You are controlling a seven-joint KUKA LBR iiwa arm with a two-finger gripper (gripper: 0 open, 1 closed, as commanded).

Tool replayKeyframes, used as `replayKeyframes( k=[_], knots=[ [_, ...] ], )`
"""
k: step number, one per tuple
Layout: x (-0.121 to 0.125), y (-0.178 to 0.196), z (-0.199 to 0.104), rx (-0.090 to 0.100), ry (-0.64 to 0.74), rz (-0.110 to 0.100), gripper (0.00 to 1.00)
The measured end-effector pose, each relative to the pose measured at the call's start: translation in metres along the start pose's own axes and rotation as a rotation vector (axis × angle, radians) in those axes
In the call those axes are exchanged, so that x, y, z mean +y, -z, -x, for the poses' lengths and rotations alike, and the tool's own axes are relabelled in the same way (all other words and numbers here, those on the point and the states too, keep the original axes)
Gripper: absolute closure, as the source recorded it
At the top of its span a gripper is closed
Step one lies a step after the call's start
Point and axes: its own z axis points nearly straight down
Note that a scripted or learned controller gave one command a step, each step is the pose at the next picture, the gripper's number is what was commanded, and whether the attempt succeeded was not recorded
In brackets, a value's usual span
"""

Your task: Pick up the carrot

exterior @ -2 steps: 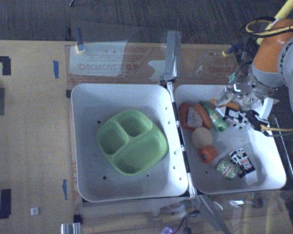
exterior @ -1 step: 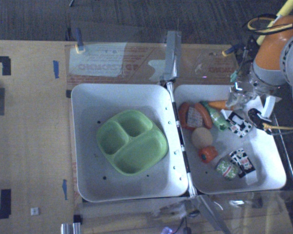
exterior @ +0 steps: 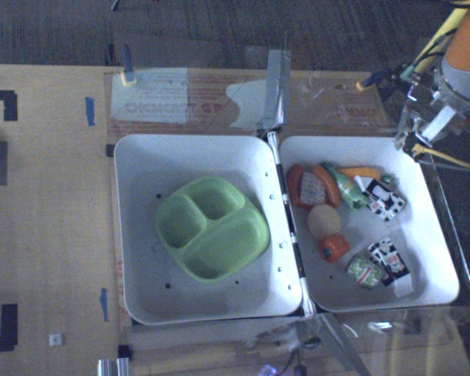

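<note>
The carrot (exterior: 361, 172), a slim orange piece, lies near the back wall of the right bin (exterior: 442, 245). It rests against a green item (exterior: 345, 188) and a cow-patterned box (exterior: 387, 201). My gripper (exterior: 410, 141) hangs above the right bin's back right corner, to the right of the carrot and apart from it. Nothing shows between its fingers.
The right bin also holds a red and orange wedge (exterior: 312, 186), a beige ball (exterior: 323, 220), a small red fruit (exterior: 334, 247), a green-white packet (exterior: 364, 272) and a second cow-patterned box (exterior: 394, 260). A green divided plate (exterior: 211, 227) sits in the left bin (exterior: 133, 210).
</note>
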Motion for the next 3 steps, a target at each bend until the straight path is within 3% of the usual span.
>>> replayKeyframes(
  k=[1,2,3],
  knots=[
    [-0.036,0.012,0.041,0.0,0.091,-0.004,1.0],
    [-0.08,-0.004,0.069,0.001,0.152,-0.004,1.0],
    [-0.122,0.001,0.115,0.002,0.126,-0.005,1.0]
  ],
)
